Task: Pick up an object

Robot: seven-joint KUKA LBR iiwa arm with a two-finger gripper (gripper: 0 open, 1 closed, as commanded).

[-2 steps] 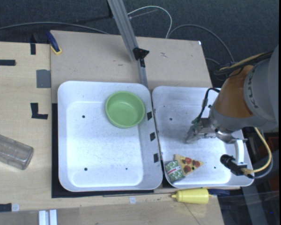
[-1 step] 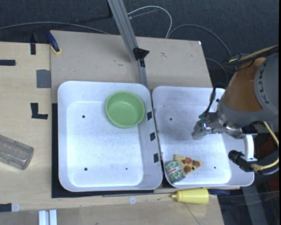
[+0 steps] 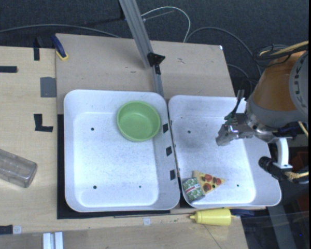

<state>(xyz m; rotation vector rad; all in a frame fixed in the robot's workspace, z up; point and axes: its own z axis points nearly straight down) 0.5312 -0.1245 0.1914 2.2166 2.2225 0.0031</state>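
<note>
A yellow bottle (image 3: 211, 217) lay on its side on the bench, just outside the near rim of the right bin (image 3: 259, 191). Inside that rim sat a pizza-slice toy (image 3: 209, 181) touching a small green packet (image 3: 193, 189), both well below and slightly left of the gripper (image 3: 225, 137). The gripper hung over the right bin's floor, nothing between its fingers; their spacing could not be determined. Far to its left, a green bowl (image 3: 139, 121) occupied the left bin (image 3: 75, 154).
</note>
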